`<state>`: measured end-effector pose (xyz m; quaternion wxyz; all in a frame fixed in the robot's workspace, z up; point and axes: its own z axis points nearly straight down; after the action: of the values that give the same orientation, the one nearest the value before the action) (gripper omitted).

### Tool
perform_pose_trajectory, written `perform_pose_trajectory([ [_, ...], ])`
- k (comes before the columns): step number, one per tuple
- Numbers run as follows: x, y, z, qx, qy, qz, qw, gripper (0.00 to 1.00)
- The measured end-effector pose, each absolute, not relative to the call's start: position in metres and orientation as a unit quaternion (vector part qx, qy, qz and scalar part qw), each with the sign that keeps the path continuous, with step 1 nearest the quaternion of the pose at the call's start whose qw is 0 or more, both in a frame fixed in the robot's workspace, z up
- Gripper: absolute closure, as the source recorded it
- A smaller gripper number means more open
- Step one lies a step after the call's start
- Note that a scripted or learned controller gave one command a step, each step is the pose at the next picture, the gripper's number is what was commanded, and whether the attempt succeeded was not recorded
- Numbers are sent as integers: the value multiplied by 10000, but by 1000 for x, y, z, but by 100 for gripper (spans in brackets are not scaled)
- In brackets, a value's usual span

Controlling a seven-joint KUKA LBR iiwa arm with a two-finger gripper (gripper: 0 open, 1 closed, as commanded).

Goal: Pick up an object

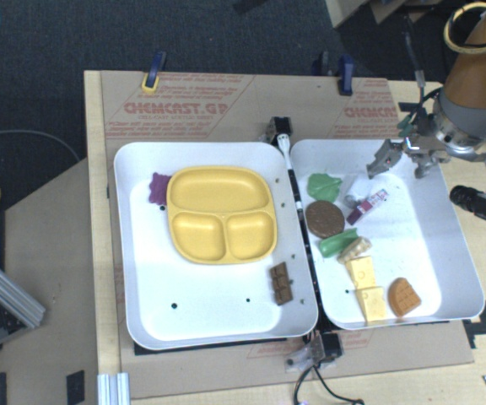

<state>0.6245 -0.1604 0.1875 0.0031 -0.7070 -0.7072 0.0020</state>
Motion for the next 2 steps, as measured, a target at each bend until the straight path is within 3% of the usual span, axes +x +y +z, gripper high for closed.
perform_pose_trajectory([
  [2, 632, -154, 83, -7067, -7075, 18, 32, 0],
])
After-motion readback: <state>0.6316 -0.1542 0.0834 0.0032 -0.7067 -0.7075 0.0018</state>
